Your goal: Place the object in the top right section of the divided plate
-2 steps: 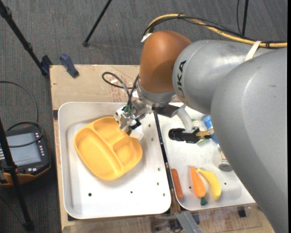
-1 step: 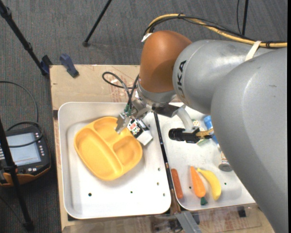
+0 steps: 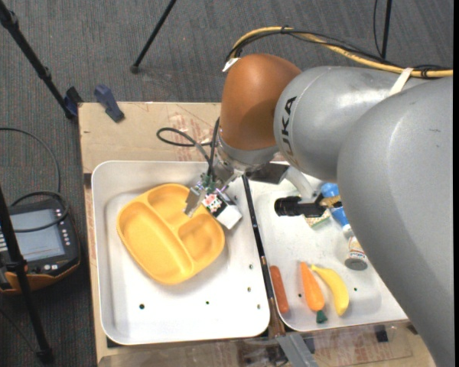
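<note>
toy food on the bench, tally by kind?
Yellow plastic toy banana: 1
Orange plastic toy carrot: 1
Reddish-brown plastic toy sausage: 1
Total: 3

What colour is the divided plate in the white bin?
The plate is yellow, clearest in the camera view.

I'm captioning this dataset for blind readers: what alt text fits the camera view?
The end effector hovers over the upper right rim of a yellow divided plate in the left white bin. The right bin holds a carrot, a banana and a blue-capped bottle.
</note>
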